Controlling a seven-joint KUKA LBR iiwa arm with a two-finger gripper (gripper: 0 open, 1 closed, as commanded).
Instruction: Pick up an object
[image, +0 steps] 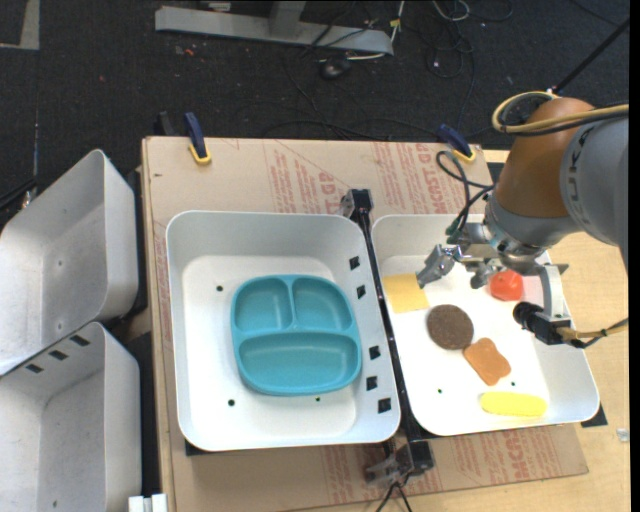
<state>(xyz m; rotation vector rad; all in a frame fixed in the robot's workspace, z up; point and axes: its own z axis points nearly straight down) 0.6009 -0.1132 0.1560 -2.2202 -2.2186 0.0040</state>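
Note:
My gripper (461, 269) hangs over the back of the right bin (575, 385), open, with nothing between its fingers. A red-orange piece (507, 286) lies just to its right, partly under the wrist. Just in front and to the left of the gripper lies a yellow square slice (405, 294). A brown round patty (450, 326) sits in front of the gripper near the bin's middle. Nearer the front are an orange oblong piece (487, 360) and a yellow elongated piece (514, 404).
The left bin (190, 300) holds a teal divided plate (296, 334). A black divider (378, 310) runs between the two bins. Two more white bins (60, 330) stand off the bench at the left.

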